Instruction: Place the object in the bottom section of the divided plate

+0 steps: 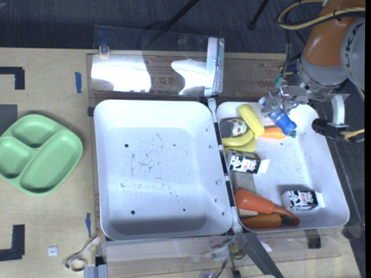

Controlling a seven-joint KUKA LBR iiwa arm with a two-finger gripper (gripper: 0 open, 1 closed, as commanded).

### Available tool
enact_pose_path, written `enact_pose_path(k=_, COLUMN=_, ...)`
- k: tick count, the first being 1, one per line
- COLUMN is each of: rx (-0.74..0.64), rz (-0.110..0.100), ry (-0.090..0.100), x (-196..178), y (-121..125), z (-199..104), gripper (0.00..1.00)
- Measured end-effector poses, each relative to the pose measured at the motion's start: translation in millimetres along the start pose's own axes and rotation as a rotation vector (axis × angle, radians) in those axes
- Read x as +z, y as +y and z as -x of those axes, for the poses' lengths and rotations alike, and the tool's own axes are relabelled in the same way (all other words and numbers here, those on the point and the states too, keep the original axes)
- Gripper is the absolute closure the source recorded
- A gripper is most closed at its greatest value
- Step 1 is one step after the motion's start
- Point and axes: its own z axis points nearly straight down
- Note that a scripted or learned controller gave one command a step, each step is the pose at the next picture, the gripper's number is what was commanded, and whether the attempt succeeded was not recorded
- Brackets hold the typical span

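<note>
The gripper [282, 106] hangs low over the far corner of the right bin [330, 178], with a small blue object [285, 122] at its tip; whether that object is actually gripped cannot be judged here. The green divided plate [39, 153] lies well apart on the bench, beyond the left bin [110, 117], so any carry must clear both bin rims, with open room above

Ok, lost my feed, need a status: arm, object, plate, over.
Gripper over right bin's far end, blue object at its tip, grasp unconfirmed. Green divided plate left of the bins, all sections bare. Nothing blocking.
</note>
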Motion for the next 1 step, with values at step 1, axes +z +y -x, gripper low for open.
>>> enact_pose_path(k=1, rx=0.064, rz=-0.001, ry=0.001, x=11.3, y=-43.3, z=-65.6, gripper=1.00)
